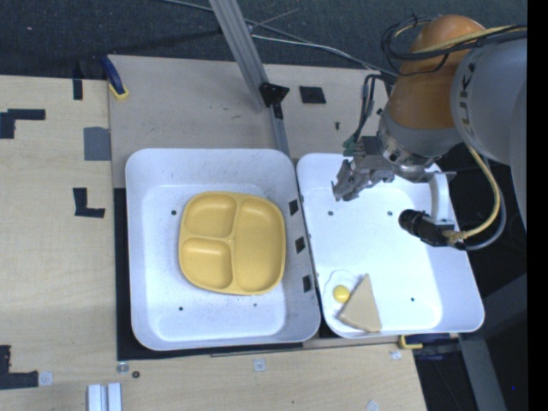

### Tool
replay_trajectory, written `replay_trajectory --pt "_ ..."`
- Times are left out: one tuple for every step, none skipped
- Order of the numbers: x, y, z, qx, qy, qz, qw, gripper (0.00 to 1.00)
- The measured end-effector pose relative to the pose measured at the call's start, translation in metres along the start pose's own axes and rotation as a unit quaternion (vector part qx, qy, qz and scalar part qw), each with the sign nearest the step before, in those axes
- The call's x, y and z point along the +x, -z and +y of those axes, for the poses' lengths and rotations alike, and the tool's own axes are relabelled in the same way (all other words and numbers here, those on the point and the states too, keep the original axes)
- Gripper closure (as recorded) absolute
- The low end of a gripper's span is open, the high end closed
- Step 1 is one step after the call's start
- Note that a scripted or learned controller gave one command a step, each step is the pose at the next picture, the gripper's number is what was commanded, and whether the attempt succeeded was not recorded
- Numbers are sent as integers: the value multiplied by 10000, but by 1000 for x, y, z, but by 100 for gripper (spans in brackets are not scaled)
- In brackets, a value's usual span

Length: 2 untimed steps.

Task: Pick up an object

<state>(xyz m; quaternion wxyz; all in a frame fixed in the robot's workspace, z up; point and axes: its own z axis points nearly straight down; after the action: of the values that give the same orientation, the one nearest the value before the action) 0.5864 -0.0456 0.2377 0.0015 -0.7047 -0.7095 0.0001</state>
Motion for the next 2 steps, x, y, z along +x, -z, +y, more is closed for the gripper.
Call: replay_trajectory --pt "43 2 -18 5 -9 -6 10000 100" --pt "94 -14 -33 11 -6 -8 10000 100"
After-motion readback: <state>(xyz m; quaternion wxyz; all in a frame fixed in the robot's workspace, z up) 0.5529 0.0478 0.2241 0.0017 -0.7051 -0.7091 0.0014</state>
